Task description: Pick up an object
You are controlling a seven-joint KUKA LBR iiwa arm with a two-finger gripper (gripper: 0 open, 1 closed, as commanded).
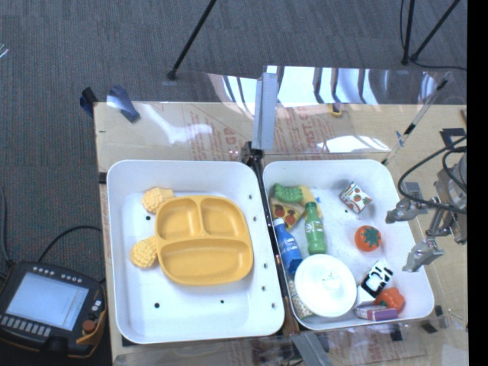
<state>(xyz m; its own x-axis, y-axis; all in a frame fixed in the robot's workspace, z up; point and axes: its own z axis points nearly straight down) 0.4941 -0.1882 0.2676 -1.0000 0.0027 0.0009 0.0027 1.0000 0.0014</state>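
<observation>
Arm pose: the arm shows at the right edge, outside the right bin's right wall, level with the tomato; the pincer hangs there over the worktop beside the bin rim.
Pincer state: two grey fingers stand well apart, one farther, one nearer, with nothing between them.
Landmark: the white bowl, upside down in the near middle of the right bin.
Near the bowl, right: a black-and-white checked piece, an orange piece and a flat pink piece, clustered in the bin's near right corner.
Beyond the bowl, right: one red tomato, apart from the rest.
Beyond the bowl, left: one blue bottle and one green bottle, lying side by side.
Bottle axes: both long axes run near to far; the green one's cap points far, the blue one leans slightly left at its far end.
Farther still: a pizza slice under a green leafy piece at the far left corner; one small red-and-white carton, tilted, far right of the bowl.
Counts: two bins, two bottles, one bowl, one tomato, one carton.
Left bin: left of the bowl, one yellow three-part plate with two yellow waffle-like pieces touching its left edge.
Off the worktop: a teach pendant on the floor, near left.
</observation>
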